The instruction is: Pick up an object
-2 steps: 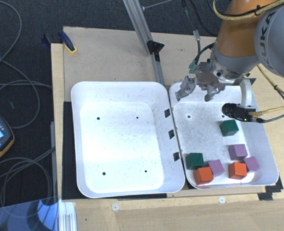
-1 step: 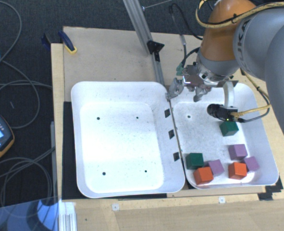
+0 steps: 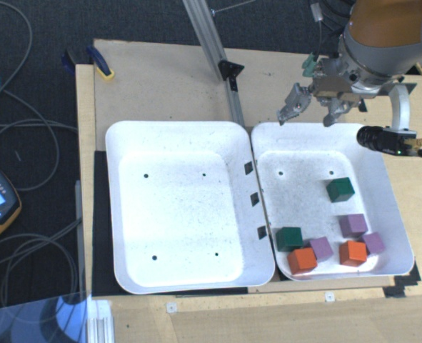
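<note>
Hanging above the far rim of the right bin point(image 3: 386, 164), the gripper point(image 3: 311, 113) has its two fingers point(image 3: 290, 110) spread apart with nothing between them; the tips point down toward the bin's rear edge and touch nothing. Behind the fingers sits the grey wrist block, and above that the arm point(image 3: 385, 20) with its orange band, entering from the upper right relative to the right bin. All the loose objects lie inside the right bin, well apart from the gripper. A green block point(image 3: 340, 189) rests alone near the bin's middle, toward its right side. The remainder are grouped along the bin's near edge: a dark green block point(image 3: 290, 238) at the near left, an orange block point(image 3: 303, 260) just in front of it, a small purple block point(image 3: 320, 248) beside those two, a second orange block point(image 3: 353, 253) further right, a purple block point(image 3: 353, 225) just behind that one, and another purple block point(image 3: 373, 243) nearest the bin's right wall. The left bin point(image 3: 118, 191) adjoins the right bin along its left wall. A slanted metal rail point(image 3: 207, 34) rises from behind the joint between them.
</note>
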You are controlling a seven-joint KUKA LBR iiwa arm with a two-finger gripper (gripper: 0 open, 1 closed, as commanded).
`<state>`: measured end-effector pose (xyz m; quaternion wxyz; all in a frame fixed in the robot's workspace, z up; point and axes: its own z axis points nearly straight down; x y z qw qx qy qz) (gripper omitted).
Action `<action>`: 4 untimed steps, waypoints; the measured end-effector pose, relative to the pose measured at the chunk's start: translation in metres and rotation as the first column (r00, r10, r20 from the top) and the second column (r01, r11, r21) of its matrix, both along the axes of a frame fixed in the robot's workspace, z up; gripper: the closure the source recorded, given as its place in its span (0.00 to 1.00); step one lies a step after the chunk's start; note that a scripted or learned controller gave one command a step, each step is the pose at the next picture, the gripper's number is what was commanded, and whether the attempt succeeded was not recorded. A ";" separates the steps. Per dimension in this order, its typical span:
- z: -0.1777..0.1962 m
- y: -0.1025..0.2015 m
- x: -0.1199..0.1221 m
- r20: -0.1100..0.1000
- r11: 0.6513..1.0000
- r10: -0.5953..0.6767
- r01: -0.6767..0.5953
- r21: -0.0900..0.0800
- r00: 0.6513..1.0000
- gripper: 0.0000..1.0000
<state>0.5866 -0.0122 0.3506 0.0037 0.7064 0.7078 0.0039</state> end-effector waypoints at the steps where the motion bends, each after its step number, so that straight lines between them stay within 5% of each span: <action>1: 0.134 -0.043 -0.057 0.002 1.000 -0.004 0.004 -0.001 1.000 0.00; 2: 0.202 0.002 0.038 -0.001 1.000 0.003 -0.003 -0.001 1.000 0.00; 3: 0.096 0.033 0.090 -0.020 1.000 0.001 -0.001 0.000 1.000 0.00; 4: -0.091 0.045 0.091 -0.021 1.000 -0.003 0.003 -0.001 1.000 0.00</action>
